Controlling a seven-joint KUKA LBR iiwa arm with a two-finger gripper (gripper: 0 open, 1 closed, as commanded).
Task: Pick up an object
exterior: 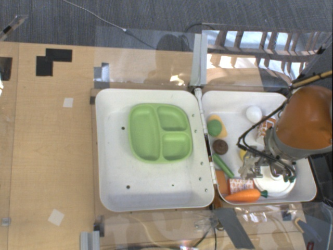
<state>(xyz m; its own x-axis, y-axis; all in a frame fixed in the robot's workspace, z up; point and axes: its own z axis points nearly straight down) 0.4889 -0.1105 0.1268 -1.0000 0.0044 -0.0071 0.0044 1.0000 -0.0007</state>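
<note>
The grey robot arm with the orange band (307,121) is reaching down into the right white plastic bin (231,100), near the bin's front edge. Its metal jaws (253,166) are hanging low over the toys there. I cannot tell if the jaws are open or closed, because wires and metal are hiding them.

Right under the jaws, a small red and white box (241,185) is lying by the front edge, touching a long orange toy carrot (243,195). A thin green toy bean (222,165) is lying just beside them.

I think the arm is getting ready to grab something. Next it needs to go straight down and squeeze one toy, without bumping the others.

The left white bin (112,186) is holding a green plastic plate with three parts (159,133).
</note>
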